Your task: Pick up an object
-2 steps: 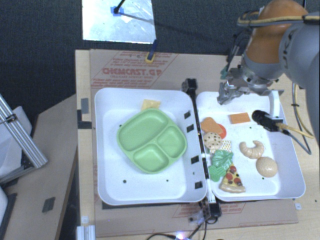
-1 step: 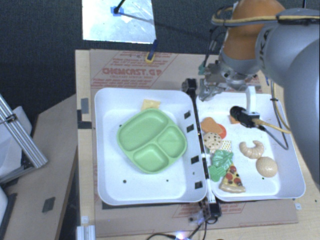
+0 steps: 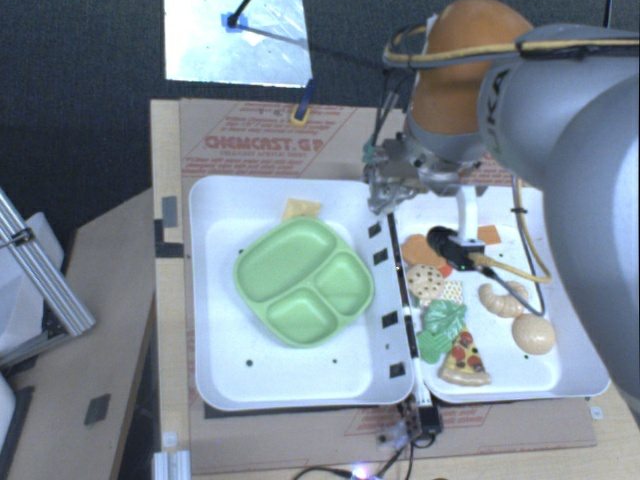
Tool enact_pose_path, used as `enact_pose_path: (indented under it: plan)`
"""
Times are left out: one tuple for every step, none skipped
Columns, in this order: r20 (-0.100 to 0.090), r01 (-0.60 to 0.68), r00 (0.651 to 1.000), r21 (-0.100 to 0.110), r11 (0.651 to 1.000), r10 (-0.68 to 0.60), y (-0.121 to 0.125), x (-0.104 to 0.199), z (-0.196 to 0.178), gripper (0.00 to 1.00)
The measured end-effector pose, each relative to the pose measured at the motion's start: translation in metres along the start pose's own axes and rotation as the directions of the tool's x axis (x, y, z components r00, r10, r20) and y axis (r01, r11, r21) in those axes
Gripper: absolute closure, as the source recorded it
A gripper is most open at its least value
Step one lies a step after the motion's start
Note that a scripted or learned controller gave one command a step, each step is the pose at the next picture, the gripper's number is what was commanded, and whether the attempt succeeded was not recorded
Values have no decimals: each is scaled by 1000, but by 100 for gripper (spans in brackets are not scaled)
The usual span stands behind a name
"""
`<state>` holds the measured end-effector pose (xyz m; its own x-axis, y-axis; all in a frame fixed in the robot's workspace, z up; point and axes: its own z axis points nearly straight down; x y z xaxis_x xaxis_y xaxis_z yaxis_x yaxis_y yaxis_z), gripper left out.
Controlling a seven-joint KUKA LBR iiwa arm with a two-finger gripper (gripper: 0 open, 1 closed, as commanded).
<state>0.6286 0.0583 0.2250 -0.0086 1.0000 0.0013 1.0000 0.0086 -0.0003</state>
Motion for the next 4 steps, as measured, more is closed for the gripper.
enact_pose_path:
  plan:
    - [1,-3,1000,-2,1000,3,8,12,11,100]
    - [1,-8,1000,-3,1000,8,9,-1,1,100]
    - [1,-3,1000,-2,1000,3,12,14,9,100]
    - [2,-8,1000,-1,1000,8,7,8,11,100]
